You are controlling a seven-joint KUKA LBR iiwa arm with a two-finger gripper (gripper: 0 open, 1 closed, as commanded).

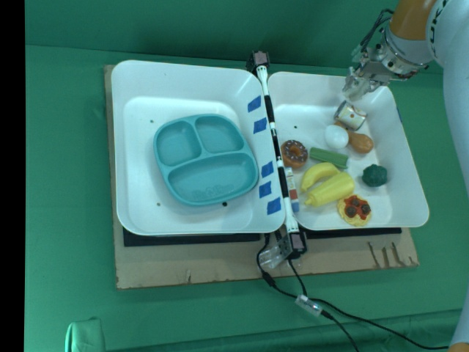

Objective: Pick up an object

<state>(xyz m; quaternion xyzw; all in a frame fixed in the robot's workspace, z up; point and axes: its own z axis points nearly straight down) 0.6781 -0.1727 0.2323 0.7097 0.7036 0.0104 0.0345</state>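
The right bin [399, 196] holds several toy foods: a small can [350, 115], a white egg [336, 136], a brown piece [360, 143], a chocolate donut [294, 153], a green stick [327, 157], a banana [319, 174], a yellow corn-like piece [331, 190], a dark green broccoli [374, 175] and a small pizza [355, 210]. My gripper [354, 86] hangs over the bin's far side, just above and behind the can. Nothing shows between its fingers.
The left bin [135, 189] carries a teal divided plate [204, 159]. A divider bar with blue tape marks [267, 145] runs between the bins. Cables [308, 306] trail off the cardboard base at the front. Green cloth surrounds the bench.
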